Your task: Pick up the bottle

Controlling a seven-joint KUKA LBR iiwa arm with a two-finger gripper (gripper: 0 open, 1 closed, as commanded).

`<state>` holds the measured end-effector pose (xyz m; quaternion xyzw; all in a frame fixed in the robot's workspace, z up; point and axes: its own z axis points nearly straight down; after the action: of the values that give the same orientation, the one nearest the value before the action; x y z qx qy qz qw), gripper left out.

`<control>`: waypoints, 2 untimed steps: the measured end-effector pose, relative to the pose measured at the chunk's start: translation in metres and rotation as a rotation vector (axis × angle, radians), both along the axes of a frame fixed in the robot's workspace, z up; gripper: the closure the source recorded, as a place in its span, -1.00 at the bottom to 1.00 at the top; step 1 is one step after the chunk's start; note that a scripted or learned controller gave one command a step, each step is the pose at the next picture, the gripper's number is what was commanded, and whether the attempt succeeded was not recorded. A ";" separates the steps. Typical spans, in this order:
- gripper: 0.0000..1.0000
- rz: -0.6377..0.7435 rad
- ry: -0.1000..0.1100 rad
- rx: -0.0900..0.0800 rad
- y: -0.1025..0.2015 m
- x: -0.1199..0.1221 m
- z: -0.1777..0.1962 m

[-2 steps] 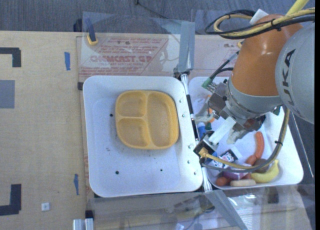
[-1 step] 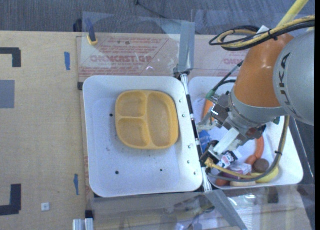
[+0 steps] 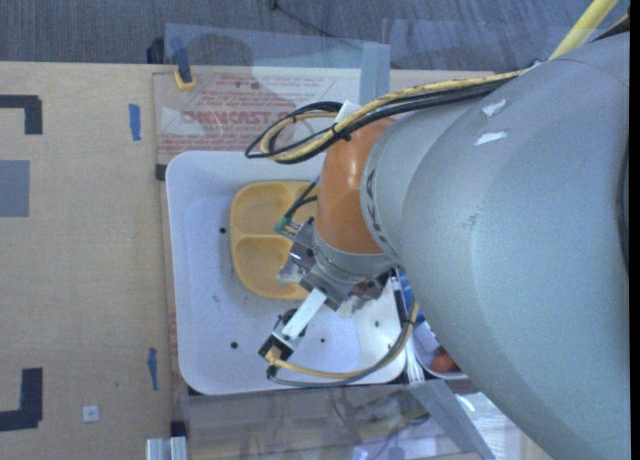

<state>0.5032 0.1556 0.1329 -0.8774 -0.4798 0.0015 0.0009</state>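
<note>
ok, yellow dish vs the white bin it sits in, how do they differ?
Colour: the dish is yellow, the bin white.
Size: the dish is much smaller and lies inside the bin.
Shape: the dish is rounded, with a ridge splitting it into compartments; the bin is a rectangle with rounded corners.
Shared: both are shallow, and the arm covers part of each.

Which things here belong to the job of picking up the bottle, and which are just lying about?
Job: arm, reaching over the white bin.
Lying about: yellow divided dish; blue tape strip on the bench; orange thing beside the arm, too hidden to name.
</note>
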 end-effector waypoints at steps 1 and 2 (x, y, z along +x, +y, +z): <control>-1.00 -0.376 -0.012 0.040 -0.028 -0.014 -0.037; 1.00 -0.376 -0.014 0.042 -0.026 -0.013 -0.028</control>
<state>0.4901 0.1293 0.1044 -0.9513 -0.3073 -0.0149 0.0164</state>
